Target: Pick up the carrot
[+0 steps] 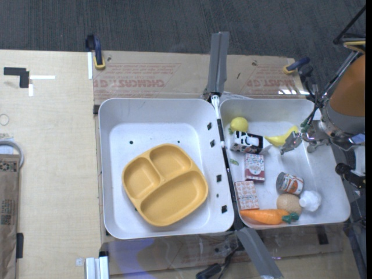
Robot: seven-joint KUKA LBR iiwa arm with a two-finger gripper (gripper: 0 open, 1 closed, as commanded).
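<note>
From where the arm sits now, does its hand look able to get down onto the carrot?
Probably yes: the carrot lies uncovered along the bin's near wall, though that wall and the egg-like ball crowd it.

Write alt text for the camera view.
A carrot lies at the near edge of the right white bin, among small boxes, a can and a banana. The gripper hovers over the bin's far side, away from the carrot. The left bin holds a yellow divided plate.

You can make out red mirrored lettering, roughly "CHENGZI", on the cardboard sheet [139, 74] behind the bins. Print on the small red boxes [254, 167] and the can [289, 183] is too small to read.
</note>
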